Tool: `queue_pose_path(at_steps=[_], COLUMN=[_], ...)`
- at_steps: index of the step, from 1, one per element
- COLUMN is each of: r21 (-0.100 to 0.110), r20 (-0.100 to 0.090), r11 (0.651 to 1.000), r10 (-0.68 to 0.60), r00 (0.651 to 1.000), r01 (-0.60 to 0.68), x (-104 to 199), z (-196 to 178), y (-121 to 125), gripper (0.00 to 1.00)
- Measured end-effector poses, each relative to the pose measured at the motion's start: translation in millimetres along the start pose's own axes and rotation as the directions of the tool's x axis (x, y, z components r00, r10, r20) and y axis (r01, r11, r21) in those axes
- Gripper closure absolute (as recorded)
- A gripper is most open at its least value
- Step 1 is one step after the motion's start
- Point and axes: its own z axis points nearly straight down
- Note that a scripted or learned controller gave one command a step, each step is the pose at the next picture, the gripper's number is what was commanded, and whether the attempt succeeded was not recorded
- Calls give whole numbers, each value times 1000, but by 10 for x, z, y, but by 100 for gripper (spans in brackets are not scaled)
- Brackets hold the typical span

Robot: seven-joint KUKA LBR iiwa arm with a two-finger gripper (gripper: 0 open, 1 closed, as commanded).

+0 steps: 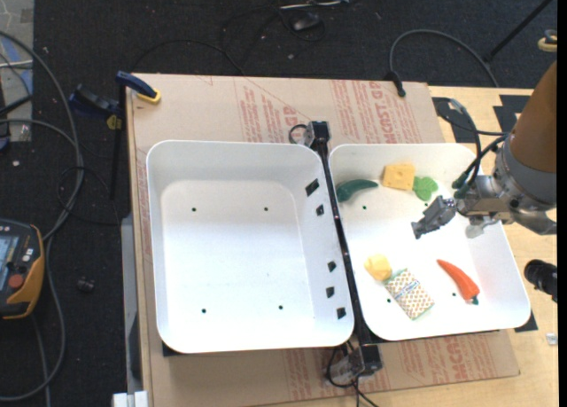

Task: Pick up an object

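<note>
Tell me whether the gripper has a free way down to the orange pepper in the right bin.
Probably yes. The gripper hovers above the right bin, and the orange pepper lies apart from the other items, nothing covering it.

blue clamp (pixel 135 86), handheld controller (pixel 18 270), floor cables (pixel 53 130)

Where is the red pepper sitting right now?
In the camera view, the red pepper lies in the right bin, near its lower right corner, to the right of the patterned packet and below the gripper.
</note>
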Motion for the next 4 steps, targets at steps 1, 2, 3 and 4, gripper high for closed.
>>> queue_pose_path(at_steps=[1, 2, 3, 4], r21=[0, 0, -11, 12], r20=[0, -2, 0, 1], r11=[1000, 1000, 1000, 1000], r10=[0, -7, -1, 0], r00=[1000, 1000, 1000, 1000], r01=[0, 7, 1, 0], x=[0, 884, 806, 770], z=[-100, -160, -1810, -321], y=[2, 146, 970, 955], gripper=[100, 100, 100, 100])
